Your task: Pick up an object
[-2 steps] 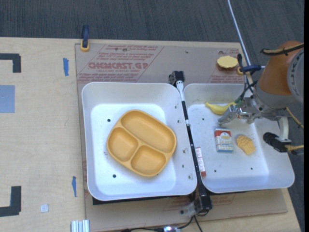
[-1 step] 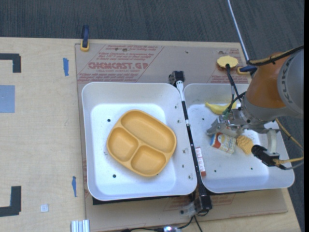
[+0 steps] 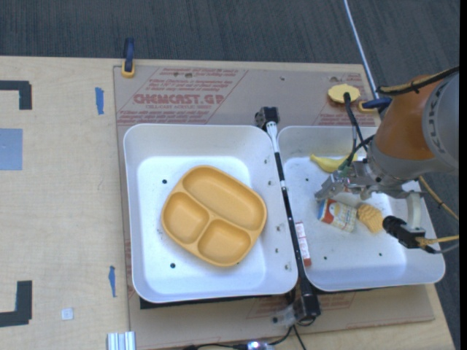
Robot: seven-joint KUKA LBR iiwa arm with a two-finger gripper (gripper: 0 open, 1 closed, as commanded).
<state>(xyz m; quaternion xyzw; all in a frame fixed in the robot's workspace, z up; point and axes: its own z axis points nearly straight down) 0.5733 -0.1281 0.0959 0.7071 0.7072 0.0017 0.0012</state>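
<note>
Floor [image 3: 219, 13]: dark grey carpet w/ fine ribbed weave, seen along top edge and top right. Bench top [image 3: 58, 217]: pale wood-grain surface, marked w/ black L-shaped corner marks [image 3: 20, 93], short blue tape strips [image 3: 99, 100] and one grey-blue square [image 3: 9, 149] at left edge. Brown printed board [image 3: 219, 93] laid over bench, held at its top left corner by a blue-and-yellow clamp [image 3: 128, 55]. Light: even, soft, poss. overhead; source not seen.
</note>
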